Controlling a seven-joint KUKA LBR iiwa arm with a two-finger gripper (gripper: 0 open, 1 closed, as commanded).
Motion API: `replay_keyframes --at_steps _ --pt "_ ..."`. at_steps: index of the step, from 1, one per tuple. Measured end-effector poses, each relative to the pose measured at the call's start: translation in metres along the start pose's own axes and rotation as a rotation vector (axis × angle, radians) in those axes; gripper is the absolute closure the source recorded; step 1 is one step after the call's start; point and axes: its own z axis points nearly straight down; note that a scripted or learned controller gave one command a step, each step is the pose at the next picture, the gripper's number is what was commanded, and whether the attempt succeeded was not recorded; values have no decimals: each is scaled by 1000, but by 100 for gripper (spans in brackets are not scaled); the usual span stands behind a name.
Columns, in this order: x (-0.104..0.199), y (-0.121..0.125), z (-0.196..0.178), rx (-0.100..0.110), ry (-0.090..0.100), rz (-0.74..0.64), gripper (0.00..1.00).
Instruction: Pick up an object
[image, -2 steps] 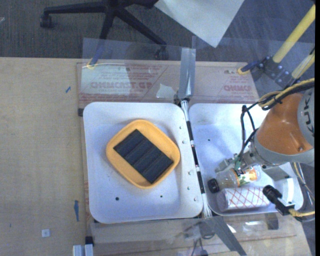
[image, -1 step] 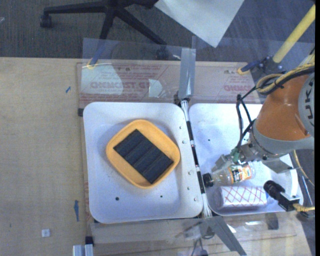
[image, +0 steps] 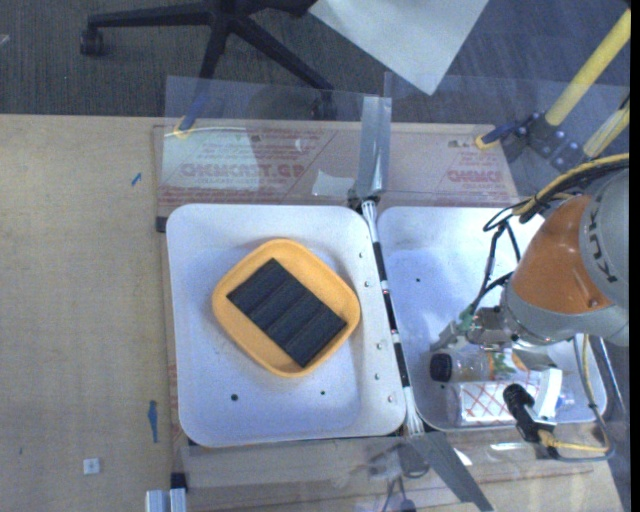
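The clear bottle (image: 465, 367) with a black cap lies in the right bin (image: 430, 265) just beside the end effector (image: 487, 337), which I cannot tell is open or closed, with a red-lined white packet (image: 483, 403) near it and a yellow tray (image: 232, 318) far off in the other bin (image: 200, 400).

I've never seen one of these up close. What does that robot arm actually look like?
The arm is thick and rounded, with a smooth grey shell and a broad glossy orange band above the wrist. Dark letters are printed on the grey part. Thin black cables loop loosely alongside it, and a yellow cable arcs over its top.
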Motion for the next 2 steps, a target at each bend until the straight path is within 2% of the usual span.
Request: replay_keyframes --at_steps 1,2 --pt "0 2 -11 -4 -1 -2 100" --pt "0 1 -11 -4 0 -2 0"
